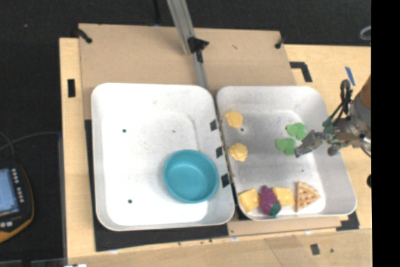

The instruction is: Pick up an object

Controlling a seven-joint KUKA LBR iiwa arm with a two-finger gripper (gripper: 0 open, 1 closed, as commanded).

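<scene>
Table (pixel 72 134) carries 2 shallow white bins side by side. Left bin (pixel 125 109) holds a teal bowl (pixel 189 175) near its lower right corner. Right bin (pixel 269 100) holds the small pieces.

Right bin contents: 2 yellow lumps along the left wall, upper one (pixel 234 119) and lower one (pixel 237 151). 2 green pieces mid-right, one higher (pixel 296 130), one lower (pixel 285 146), close together. Along the bottom edge: a yellow block (pixel 249 199), a purple piece (pixel 268 199) touching it, another yellow block (pixel 284 196), and a pizza-slice toy (pixel 307 196).

Hand (pixel 307 146) reaches in from the right, low over the right side of the right bin, tip just beside the 2 green pieces. Cannot tell whether it is released or clenched; the tip reads as a single dark grey shape. Nothing visibly between its tips, so no grasp to report.

Judgement: step in hand is the approach to a green piece, pick not yet made.

Doing it well:
- Choose 1 green piece, probably the lower, nearest the tip.
- Centre over it so the neighbour is not pinched or nudged.
- Come down straight, close only once the tips straddle the piece.
- Lift vertically, clear of the bin wall.

Risk: the 2 greens sit close, a skewed descent could push both aside.
</scene>
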